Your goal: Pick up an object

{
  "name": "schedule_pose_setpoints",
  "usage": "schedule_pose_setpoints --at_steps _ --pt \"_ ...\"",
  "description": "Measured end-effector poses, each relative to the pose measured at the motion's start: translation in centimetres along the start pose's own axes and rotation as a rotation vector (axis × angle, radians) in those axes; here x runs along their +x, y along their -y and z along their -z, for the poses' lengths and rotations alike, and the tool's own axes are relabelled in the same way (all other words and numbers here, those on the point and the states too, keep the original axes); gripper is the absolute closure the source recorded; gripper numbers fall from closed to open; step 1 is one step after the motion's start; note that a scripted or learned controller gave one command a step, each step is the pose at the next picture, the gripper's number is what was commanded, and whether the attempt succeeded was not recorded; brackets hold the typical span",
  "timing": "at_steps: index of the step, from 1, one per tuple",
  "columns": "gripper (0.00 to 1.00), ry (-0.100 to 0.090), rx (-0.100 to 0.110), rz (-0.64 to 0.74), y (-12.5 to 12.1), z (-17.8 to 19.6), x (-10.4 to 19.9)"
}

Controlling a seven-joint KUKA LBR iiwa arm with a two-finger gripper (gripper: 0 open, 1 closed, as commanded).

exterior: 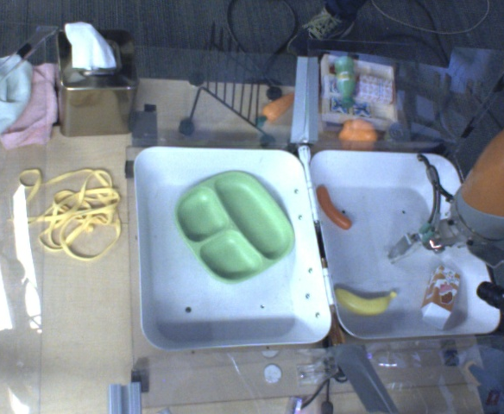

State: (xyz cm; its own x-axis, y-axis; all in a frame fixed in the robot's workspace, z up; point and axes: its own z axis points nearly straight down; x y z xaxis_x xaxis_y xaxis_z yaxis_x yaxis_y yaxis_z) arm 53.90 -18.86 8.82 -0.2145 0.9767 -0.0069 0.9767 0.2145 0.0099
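Two white bins sit side by side. In the right bin [381, 175], the gripper [412, 244] hovers mid-floor; its finger state cannot be told. A sausage [333, 208] lies near the left wall, a banana [364, 300] at the front edge, and a carton [443, 293] in the front right corner. The left bin [161, 231] holds a green divided plate [233, 225].

The left white bin [161, 317] holds a green three-part plastic dish [234, 223]. The right white bin [381, 175] holds a red sausage [334, 208] near its left wall, a yellow banana [364, 300] at its front edge, and a small carton [440, 293] in its front right corner. The arm's hand [412, 241] hangs over this bin.
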Motion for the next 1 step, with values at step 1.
schedule_pose_setpoints --at_steps 1 --pt "0.0 -0.006 0.002 -0.004 3.09 -0.02 9.09"
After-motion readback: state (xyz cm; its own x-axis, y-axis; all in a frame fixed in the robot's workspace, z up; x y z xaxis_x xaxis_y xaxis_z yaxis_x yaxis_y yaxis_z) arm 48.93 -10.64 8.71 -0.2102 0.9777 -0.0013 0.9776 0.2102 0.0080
